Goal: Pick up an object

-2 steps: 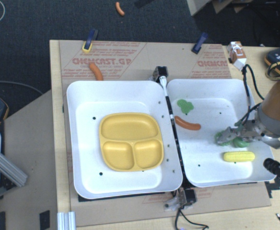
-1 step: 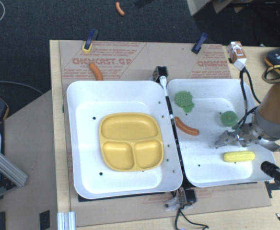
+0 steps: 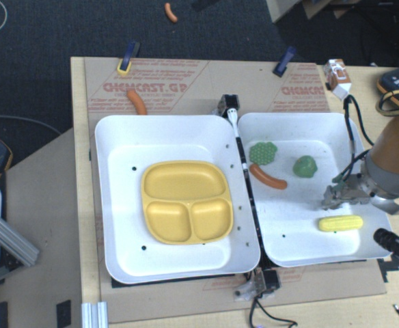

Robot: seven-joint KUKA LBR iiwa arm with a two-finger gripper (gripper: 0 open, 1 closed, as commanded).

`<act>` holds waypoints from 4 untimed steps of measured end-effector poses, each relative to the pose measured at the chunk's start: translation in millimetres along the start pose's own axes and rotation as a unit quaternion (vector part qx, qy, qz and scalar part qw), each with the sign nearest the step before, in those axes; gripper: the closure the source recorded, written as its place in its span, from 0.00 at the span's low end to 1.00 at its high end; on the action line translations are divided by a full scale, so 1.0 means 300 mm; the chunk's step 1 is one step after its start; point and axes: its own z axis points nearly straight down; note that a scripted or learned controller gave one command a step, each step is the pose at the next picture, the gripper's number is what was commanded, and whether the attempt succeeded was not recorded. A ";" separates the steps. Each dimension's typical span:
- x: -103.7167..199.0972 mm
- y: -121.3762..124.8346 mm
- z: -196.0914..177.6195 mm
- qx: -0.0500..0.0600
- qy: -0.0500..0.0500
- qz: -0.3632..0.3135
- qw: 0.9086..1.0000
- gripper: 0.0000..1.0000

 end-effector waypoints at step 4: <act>0.163 0.082 -0.426 0.000 0.001 -0.004 1.000 1.00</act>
